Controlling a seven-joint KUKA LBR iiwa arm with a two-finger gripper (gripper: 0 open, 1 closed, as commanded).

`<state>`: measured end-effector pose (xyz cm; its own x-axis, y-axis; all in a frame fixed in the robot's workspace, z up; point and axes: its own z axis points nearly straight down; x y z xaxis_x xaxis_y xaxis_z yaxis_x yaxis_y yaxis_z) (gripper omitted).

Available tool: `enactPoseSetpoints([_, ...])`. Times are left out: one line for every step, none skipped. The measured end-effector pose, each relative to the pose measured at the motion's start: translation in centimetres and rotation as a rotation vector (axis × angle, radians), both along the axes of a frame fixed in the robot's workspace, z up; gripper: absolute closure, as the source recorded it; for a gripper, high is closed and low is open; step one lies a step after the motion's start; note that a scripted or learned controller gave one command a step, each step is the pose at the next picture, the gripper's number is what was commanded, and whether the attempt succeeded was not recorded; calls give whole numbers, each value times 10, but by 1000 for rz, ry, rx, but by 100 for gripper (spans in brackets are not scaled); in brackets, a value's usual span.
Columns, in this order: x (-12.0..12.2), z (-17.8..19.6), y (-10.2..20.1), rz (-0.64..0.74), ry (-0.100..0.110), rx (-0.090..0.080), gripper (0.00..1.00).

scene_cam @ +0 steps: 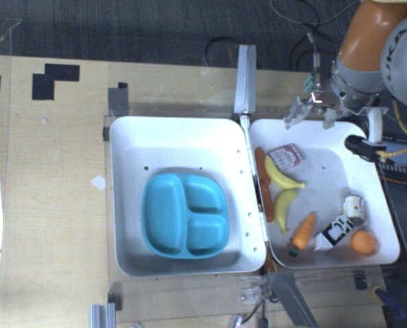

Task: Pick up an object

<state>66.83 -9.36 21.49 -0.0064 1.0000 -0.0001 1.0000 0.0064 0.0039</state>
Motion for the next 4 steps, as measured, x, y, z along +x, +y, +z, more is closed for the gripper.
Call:
enactPoseSetpoints([2, 43, 31, -79, -4, 0, 0])
enactPoseSetpoints([-30, -80, -3, -85, 1, 0, 0])
enactPoseSetpoints([-24, -125, 8, 127, -9, -3, 0])
enactPoseSetpoints([-22, -113, 9, 129, -14, -2, 100])
